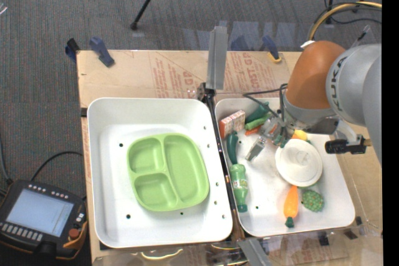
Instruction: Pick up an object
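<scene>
Carrot [291, 201], below the hand [260, 145], looks light, stiff, best gripped mid-body; whether the hand is wide or narrow I cannot tell.

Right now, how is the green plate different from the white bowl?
The green plate is green with three sections, while the white bowl is white and round with no sections. The plate looks bigger than the bowl. The plate lies by itself in the left bin, while the bowl sits in the right bin among toys, like the carrot just below it. Both lie flat.
</scene>
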`<state>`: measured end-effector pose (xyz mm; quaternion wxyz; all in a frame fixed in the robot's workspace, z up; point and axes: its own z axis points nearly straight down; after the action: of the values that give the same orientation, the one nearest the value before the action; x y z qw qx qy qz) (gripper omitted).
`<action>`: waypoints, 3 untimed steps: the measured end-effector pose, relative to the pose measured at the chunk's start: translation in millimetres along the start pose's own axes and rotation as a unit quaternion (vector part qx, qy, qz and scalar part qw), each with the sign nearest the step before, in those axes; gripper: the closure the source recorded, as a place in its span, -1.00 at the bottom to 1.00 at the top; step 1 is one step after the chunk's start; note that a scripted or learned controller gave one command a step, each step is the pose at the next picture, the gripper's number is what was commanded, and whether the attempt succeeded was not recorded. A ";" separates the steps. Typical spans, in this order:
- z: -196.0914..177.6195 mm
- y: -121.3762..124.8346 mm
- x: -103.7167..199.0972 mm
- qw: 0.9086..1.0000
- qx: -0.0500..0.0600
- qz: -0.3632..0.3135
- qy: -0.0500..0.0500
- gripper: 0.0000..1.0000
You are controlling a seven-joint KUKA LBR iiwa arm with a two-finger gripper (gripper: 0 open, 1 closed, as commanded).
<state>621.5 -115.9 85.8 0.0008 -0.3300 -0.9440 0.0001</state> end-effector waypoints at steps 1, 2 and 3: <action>-0.1 30.1 12.4 0.997 0.000 0.077 0.001 -1.00; 0.8 -38.5 30.4 0.991 0.001 0.136 0.000 -1.00; 0.5 17.1 -13.1 0.992 0.003 0.129 0.003 -1.00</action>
<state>642.4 -110.6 85.2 0.0043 -0.4490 -0.8935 0.0025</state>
